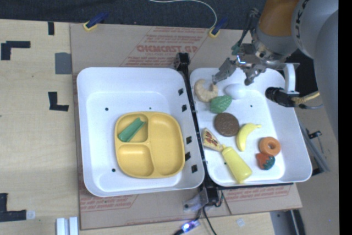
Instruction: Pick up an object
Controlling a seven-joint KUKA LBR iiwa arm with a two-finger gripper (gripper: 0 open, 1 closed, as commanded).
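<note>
Two white bins side by side on the bench (33, 118), on a sheet of brown card (159, 47). Over the far end of the right bin (291, 173), the grey arm (324, 25) with its orange band (286, 3), reaching in from the right. Jaws pointing down, spread apart, with nothing held between them. Just under the jaws and a bit nearer, a small white egg shape (235, 91), lying on the bin floor, hard to see against the white. Left of the egg shape, close to the left jaw, a pale lumpy toy (205, 91). Touching its near side, a green leafy toy (221, 103). Nearer again, a round brown cookie (226, 124), well apart from the jaws. Right of the cookie, a yellow banana (246, 135), then an orange donut (269, 145) with a small red and blue-green toy (265, 161) just beside it on the near side. By the left wall of the right bin, a small wedge-shaped toy (211, 140), and next to it a yellow bottle (236, 165) lying on its side at the near end. In the left bin (93, 91), a yellow plate (157, 151) with three parts, and a green toy (131, 130) lying in the far left part. Far from the bins, a thin white cable (181, 1) on the dark floor.
</note>
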